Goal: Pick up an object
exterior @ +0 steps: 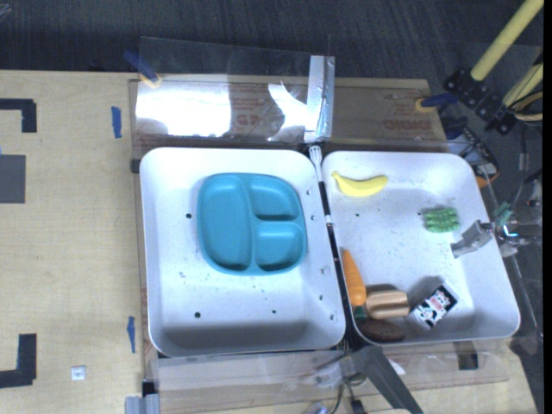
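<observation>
Brightness: I see both bins evenly and brightly lit, the left bin [172, 317] nearly washed out.
Glare: a strong white sheen covers the clear sheet [224, 102] behind the left bin's far edge.
Shadows: soft and short, along the bins' near walls.
Sharpness: slightly soft throughout; the right bin [492, 317] looks grainier at its right edge.

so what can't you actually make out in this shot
- Gripper, camera view: small and blurred at the right bin's edge; finger state unreadable.
- Dark object under the bread-like piece: mostly covered, identity unclear.
- Black-and-white item: print too small to read.
</observation>
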Tool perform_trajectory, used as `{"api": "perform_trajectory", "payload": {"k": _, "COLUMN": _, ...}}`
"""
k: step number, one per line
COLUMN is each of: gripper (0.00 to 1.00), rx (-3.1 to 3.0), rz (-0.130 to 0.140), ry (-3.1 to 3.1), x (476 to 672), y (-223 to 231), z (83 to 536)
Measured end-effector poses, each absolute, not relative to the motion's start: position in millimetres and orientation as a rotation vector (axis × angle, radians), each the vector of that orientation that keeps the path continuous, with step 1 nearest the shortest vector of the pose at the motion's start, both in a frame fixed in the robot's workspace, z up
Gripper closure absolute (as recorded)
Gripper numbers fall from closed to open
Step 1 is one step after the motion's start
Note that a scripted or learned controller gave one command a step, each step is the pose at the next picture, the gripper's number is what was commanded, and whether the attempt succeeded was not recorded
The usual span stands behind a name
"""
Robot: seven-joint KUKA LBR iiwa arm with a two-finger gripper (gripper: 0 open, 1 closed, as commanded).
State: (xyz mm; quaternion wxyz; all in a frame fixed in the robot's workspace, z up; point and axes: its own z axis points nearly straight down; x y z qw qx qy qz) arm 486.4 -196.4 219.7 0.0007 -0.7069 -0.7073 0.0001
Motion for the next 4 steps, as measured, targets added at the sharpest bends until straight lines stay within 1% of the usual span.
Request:
{"api": "perform_trajectory", "payload": {"k": 1, "gripper": 0.00, "rx": -2.401, "rz": 0.001, "ry": -2.023, "x": 580.3, "y": -148, "z": 164}}
{"api": "perform_trajectory", "payload": {"k": 2, "gripper": 0.00, "rx": -2.299, "rz": -0.017, "ry": -2.152, "x": 605.9, "y": -186, "z": 93}}
{"api": "perform_trajectory", "payload": {"k": 3, "gripper": 0.00, "rx": -2.312, "rz": -0.023, "ry": -2.142, "x": 599.4, "y": -191, "z": 94}}
{"api": "perform_trajectory", "payload": {"k": 4, "gripper": 1.00, "rx": -2.329, "rz": -0.028, "ry": -2.153, "x": 602.9, "y": -197, "z": 112}}
